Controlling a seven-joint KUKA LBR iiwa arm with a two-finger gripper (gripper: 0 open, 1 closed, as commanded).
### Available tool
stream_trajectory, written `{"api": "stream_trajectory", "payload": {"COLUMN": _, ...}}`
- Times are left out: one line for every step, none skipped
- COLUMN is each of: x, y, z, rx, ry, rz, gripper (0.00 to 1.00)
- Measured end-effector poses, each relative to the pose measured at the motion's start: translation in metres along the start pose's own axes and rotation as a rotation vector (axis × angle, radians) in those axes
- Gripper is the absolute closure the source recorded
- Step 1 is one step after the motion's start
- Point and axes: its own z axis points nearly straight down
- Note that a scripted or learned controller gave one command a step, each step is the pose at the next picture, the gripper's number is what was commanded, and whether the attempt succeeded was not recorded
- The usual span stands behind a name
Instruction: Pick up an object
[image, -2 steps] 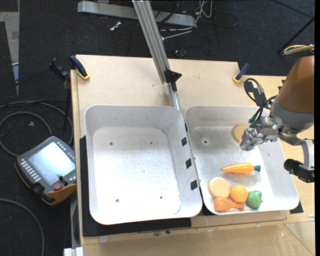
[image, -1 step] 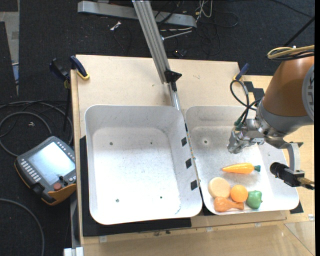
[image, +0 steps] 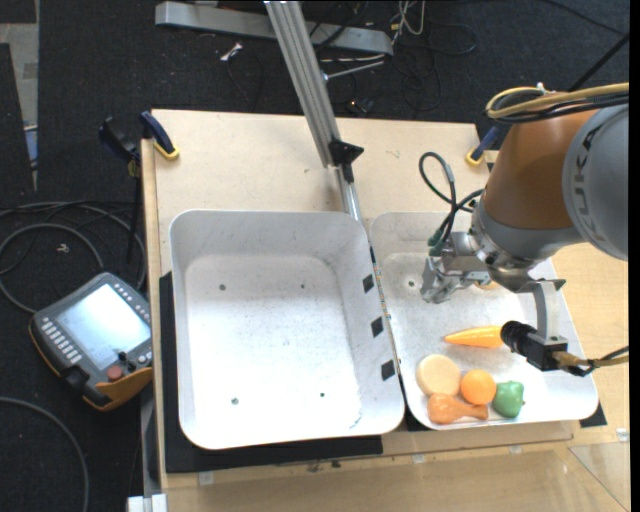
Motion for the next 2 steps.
{"api": "stream_trajectory", "payload": {"x": 0.059, "y": -0.013, "z": -0.008, "rx": 0.002, "ry": 0.001, "rz": 0.000, "gripper": 1.00}}
{"api": "stream_trajectory", "payload": {"x": 0.118, "y": -0.018, "z": -0.015, "rx": 0.001, "ry": 0.000, "rz": -0.001, "gripper": 1.00}}
